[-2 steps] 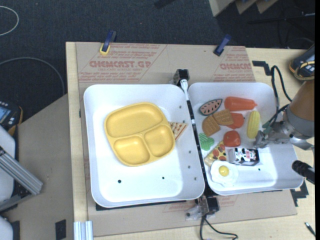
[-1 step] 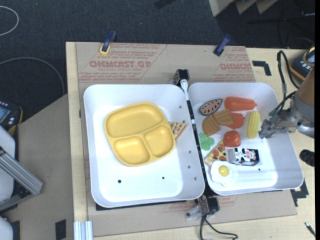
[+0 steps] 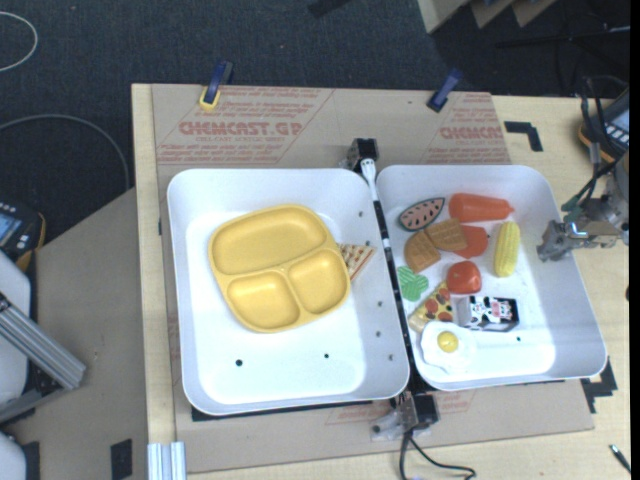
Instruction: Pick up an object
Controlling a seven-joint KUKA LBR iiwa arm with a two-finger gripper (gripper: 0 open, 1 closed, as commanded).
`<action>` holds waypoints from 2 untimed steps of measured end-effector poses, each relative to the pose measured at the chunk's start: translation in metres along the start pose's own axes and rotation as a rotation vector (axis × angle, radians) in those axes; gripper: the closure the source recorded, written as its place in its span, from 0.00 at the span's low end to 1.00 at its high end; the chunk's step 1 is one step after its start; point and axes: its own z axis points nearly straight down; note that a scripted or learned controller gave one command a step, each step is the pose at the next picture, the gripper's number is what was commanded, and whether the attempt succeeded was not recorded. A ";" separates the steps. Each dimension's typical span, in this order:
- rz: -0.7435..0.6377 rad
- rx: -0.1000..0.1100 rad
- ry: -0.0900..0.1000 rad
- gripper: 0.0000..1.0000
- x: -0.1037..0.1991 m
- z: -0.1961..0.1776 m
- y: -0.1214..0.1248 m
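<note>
Camera view, looking down at a slant: we list a table (image 3: 300,118) covered with printed cardboard, bearing two shallow white bins side by side. In the left bin (image 3: 200,368) we record a yellow divided plate (image 3: 275,266) with three compartments, lying towards the bin's far half, and a small waffle-patterned wedge (image 3: 357,258) touching the plate's right edge near the divider between the bins. In the right bin (image 3: 570,318) we record a cluster of toy foods: a watermelon slice (image 3: 422,213) at the far left; an orange carrot-like piece (image 3: 480,207) just beside it; a brown bread-like piece (image 3: 445,240) below these; an ear of corn (image 3: 507,247) upright to their right; a red tomato (image 3: 463,275) near the middle; a green leafy piece (image 3: 412,283) at the left wall; a pizza slice (image 3: 435,304) beside it; a small black-and-white carton (image 3: 487,312) lying on its side; and a fried egg (image 3: 448,344) at the near left corner. We note the end effector (image 3: 556,242) at the right bin's right wall, near the corn but apart from it, with nothing seen between its fingers; we cannot tell how wide it stands. Two clamps, one yellow (image 3: 212,90) and one blue (image 3: 443,90), sit at the table's far edge.
</note>
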 end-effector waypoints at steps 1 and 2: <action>-0.001 -0.002 0.000 1.00 0.000 -0.035 0.001; -0.003 0.006 0.005 1.00 0.058 -0.043 -0.005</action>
